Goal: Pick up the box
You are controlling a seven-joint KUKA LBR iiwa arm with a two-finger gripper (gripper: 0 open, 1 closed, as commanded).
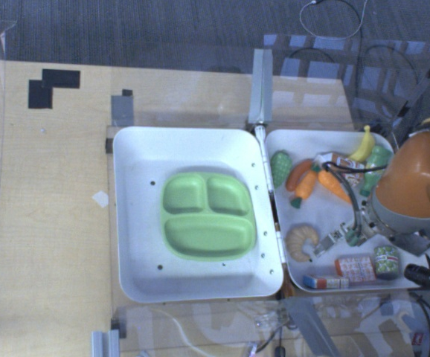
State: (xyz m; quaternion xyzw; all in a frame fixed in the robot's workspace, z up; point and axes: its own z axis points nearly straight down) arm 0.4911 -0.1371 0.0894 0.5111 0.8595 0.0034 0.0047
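Clutter crowds our gripper [343,234], which hangs low in the right bin [315,203]; we cannot tell its state. We see the box [355,268] just below it, touching a small can [386,259] and near a croissant [303,242], so we judge a descent could nudge these and miss

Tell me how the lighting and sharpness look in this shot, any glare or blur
Camera view: even, soft light, faint shadows inside the left bin; the green divided plate is fairly sharp; small items near the gripper are soft; a clear panel at left gives faint reflections.

Divided plate [206,216] in left bin [133,162] — box [356,268] in right bin [304,146].
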